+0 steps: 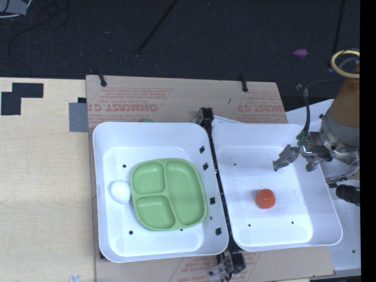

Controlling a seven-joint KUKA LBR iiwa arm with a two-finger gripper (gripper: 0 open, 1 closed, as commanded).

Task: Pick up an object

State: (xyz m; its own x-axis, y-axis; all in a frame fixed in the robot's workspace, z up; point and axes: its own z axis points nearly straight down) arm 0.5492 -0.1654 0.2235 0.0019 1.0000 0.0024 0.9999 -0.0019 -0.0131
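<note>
A small orange-red round object [265,198] lies on the floor of the right bin [329,228], near its middle. My gripper [292,164] hangs over the right bin's upper right part, up and to the right of the orange-red object and apart from it. Its fingers are spread open with nothing between them. In the left bin [111,140] a green divided plate [168,192] lies flat, and a white egg-shaped object [120,191] rests against the plate's left edge.
A black divider [214,181] with clips runs between the two bins. Cardboard [176,101] lies under both bins. The arm's grey body and cables [343,128] stand over the right bin's right rim. Light wooden bench top [41,187] stretches to the left.
</note>
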